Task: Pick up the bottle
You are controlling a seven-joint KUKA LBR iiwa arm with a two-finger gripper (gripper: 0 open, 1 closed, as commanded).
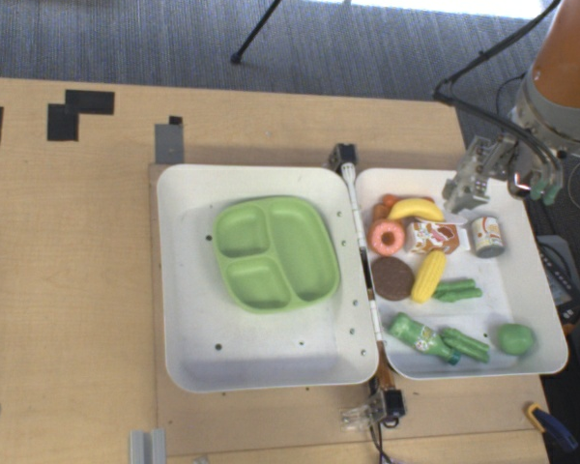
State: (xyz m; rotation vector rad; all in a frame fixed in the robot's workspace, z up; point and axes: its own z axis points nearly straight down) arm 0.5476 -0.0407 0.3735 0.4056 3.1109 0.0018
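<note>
Bottle (422, 337) lies untouched at the lower middle of the right bin (551, 356). Gripper (467, 189) hangs near the bin's top edge, fingers apart, holding nothing, so the whole pick is left.

A pale green plastic divided plate (274, 252) with three compartments is lying in the left white bin (188, 336). In the right white bin (532, 288), a yellow toy banana (416, 208) is sitting near the far wall, with a pink ringed donut (387, 238) just in front of it. A brown round cookie (393, 277) is resting beside a yellow corn cob (428, 275). A small silver tin can (486, 236) is lying toward the right, and a green ball-shaped toy (514, 338) is sitting in the near right corner.
</note>
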